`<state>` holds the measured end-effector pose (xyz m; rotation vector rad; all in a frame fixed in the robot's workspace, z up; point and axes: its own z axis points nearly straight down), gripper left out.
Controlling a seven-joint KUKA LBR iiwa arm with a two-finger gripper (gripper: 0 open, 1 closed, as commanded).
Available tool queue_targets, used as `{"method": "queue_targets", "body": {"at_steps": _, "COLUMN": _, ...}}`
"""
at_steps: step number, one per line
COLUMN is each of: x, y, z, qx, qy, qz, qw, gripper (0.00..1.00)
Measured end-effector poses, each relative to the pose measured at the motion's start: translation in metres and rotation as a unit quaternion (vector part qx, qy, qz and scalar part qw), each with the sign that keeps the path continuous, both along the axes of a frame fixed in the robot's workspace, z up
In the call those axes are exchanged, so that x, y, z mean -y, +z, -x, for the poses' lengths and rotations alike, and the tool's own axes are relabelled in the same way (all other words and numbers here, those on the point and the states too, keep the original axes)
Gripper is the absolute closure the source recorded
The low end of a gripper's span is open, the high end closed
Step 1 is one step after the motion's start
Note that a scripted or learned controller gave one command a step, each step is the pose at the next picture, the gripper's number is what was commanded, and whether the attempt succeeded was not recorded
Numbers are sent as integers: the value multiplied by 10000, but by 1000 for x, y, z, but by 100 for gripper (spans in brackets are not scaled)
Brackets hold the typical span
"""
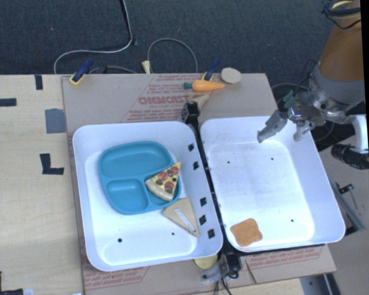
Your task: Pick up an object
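While poised apart and holding nothing, fingers [285, 127] high over right bin [321, 185]; brown biscuit [246, 231] well below-left, lying flat.

pizza slice [164, 182]: toy, red toppings, flat on the right edge of the blue divided plate [126, 169], left bin.
tan wedge [182, 216]: flat, just below the pizza.
orange-brown patty [246, 231]: flat, right bin's near-left corner.
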<state>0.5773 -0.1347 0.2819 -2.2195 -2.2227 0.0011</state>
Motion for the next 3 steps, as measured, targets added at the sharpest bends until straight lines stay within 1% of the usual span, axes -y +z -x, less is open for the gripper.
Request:
{"method": "queue_targets", "body": {"at_steps": 1, "x": -2, "y": -138, "z": 10, "qx": -66, "qy": -6, "qz": -13, "qw": 10000, "gripper": 0}}
{"method": "queue_targets", "body": {"at_steps": 2, "x": 65, "y": -6, "z": 5, "qx": 61, "qy": -23, "qz": 35, "qw": 10000, "gripper": 0}}
{"method": "queue_targets", "body": {"at_steps": 3, "x": 34, "y": -157, "z": 14, "qx": -70, "qy": 0, "qz": -24, "qw": 10000, "gripper": 0}}
